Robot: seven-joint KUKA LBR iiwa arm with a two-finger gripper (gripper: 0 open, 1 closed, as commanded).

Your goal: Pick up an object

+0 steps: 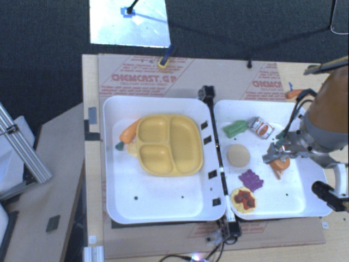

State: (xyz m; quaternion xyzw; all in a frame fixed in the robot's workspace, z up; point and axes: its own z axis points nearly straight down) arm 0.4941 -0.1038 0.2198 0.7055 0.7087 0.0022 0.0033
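Gripper (278,156) low in right bin (294,203), over an orange object (281,166) (grip state unclear), 1 yellow tray (166,144) left.

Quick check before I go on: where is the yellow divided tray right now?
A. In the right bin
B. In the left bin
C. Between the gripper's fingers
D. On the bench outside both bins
B: the yellow divided tray lies flat in the left bin, with the toy carrot against its left edge.
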